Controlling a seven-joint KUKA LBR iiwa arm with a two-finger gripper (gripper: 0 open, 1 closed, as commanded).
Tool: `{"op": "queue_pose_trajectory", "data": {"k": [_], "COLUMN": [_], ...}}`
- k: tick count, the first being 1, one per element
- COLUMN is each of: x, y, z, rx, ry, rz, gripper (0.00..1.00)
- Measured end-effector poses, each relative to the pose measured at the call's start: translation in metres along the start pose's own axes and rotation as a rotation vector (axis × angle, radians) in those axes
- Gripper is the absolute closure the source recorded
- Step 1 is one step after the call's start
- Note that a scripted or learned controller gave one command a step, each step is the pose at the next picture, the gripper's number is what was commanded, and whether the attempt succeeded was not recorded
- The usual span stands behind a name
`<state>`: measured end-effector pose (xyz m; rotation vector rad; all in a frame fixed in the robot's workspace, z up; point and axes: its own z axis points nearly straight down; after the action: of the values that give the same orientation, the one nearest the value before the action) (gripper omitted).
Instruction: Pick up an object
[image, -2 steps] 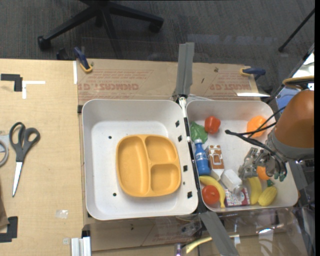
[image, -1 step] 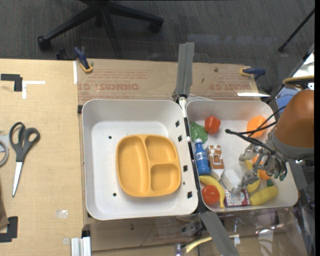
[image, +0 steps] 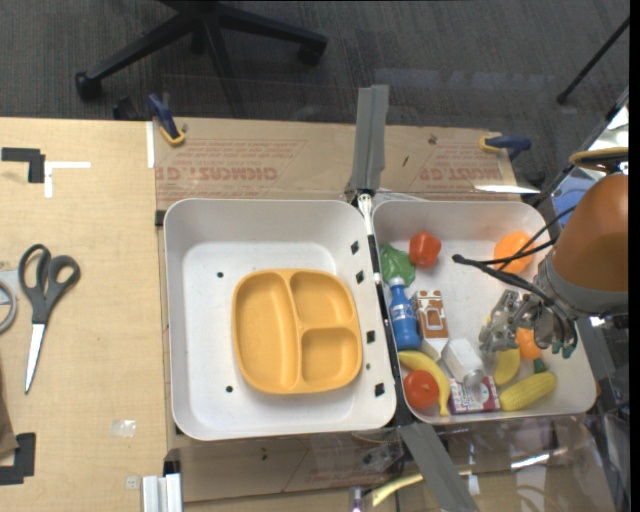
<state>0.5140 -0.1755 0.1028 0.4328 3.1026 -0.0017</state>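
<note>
The pale wooden bench (image: 90, 330) carries two shallow white plastic bins side by side, and a sheet of brown cardboard (image: 300, 160) lies behind them. The left bin (image: 190, 300) holds a yellow plastic plate with three compartments (image: 297, 330), set near its middle. The right bin (image: 470, 215) holds a clutter of small toys. The grey arm with its orange band (image: 600, 240) reaches in from the right, and its two-finger gripper (image: 512, 322) hangs low over the right half of that bin; whether it is spread or closed cannot be told. A yellow toy corn cob (image: 527, 390) lies near the bin's front right corner, with a yellow banana-shaped piece (image: 507, 366) just beside it below the gripper. A blue bottle (image: 403, 318) lies along the bin's left wall, a green leafy toy (image: 396, 266) behind it. A red round toy (image: 425, 248) sits farther back. A pair of grey-handled scissors (image: 42, 300) rests on the bench, well apart at left.
</note>
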Motion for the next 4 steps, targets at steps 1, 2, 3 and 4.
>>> {"op": "queue_pose_trajectory", "data": {"k": [1,2,3,4], "x": [0.000,-0.001,-0.001,0.003], "y": [0.000,0.001,0.001,-0.048], "z": [0.000,-0.009,-0.009,0.010], "rx": [0.000,0.000,0.000,0.001], "ry": [0.000,-0.003,-0.003,0.006], "rz": [0.000,-0.003,-0.002,0.190], "gripper": [0.00,1.00,0.00,0.00]}}
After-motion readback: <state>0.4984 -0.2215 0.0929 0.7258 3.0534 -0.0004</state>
